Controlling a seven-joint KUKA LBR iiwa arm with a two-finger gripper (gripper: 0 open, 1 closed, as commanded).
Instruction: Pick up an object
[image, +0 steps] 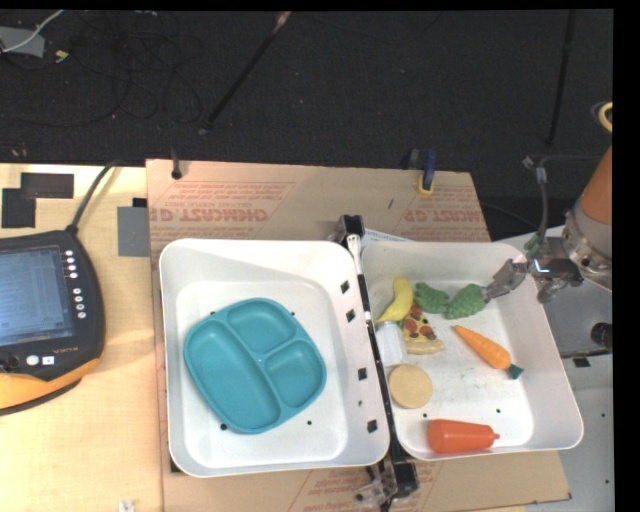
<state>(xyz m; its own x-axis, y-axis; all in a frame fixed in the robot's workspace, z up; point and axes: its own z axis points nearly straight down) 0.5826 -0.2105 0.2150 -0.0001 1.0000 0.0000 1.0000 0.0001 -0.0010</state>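
Your gripper (503, 281) sits at the right bin's (545, 345) 2 o'clock corner, tip touching or just over the green leaf (452, 300); can't tell how it stands. Banana (399, 300) at 11, just left of the leaf. Pizza slice (421, 335) below it. Carrot (485, 349) mid-bin, toward 3. Tan disc (409, 386) at 8. Red piece (461, 436) at 6. Left bin (190, 265) holds a teal tray (255, 365). Pendant (45, 310) lies far out at 9.

Tray (255, 365) in left bin (190, 270); carrot (483, 347) in right bin (555, 400).
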